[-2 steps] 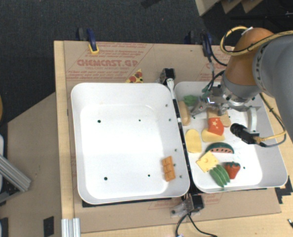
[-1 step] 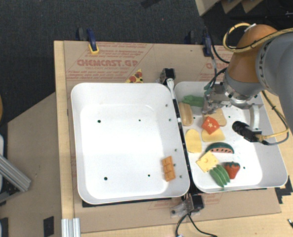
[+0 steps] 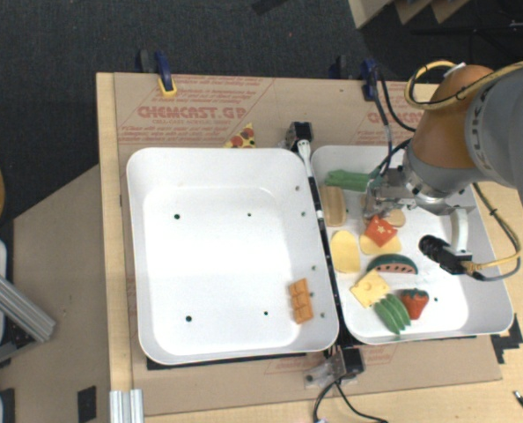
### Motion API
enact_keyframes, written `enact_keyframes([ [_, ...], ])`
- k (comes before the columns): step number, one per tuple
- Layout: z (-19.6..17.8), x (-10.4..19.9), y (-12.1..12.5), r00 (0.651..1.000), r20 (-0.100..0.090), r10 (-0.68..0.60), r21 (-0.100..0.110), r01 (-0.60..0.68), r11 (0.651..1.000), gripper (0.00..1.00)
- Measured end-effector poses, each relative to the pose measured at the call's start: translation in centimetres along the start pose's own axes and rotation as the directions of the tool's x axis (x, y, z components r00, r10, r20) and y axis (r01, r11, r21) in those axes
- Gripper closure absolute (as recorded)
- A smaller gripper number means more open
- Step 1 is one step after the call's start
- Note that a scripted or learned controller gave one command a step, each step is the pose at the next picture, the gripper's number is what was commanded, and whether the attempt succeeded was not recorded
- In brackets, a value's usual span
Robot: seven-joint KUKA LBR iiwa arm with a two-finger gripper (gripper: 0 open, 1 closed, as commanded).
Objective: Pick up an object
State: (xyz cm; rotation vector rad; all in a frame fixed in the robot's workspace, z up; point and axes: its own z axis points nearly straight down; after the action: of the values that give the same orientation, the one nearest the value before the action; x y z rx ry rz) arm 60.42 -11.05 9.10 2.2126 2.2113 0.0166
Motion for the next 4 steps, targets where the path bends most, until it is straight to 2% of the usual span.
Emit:
enact_keyframes([
  [2,0.1,0.1,1.2,1.000,-0.001,-0.001,0.008,0.001,1.000,1.00],
  [3,0.4,1.4,5.2,1.000,0.001,-0.003,0.009,0.003,1.000,1.00],
  [4,-24.5,0.7,6.9,1.000,0.002,-0.002,-0.004,0.002,1.000,1.00],
])
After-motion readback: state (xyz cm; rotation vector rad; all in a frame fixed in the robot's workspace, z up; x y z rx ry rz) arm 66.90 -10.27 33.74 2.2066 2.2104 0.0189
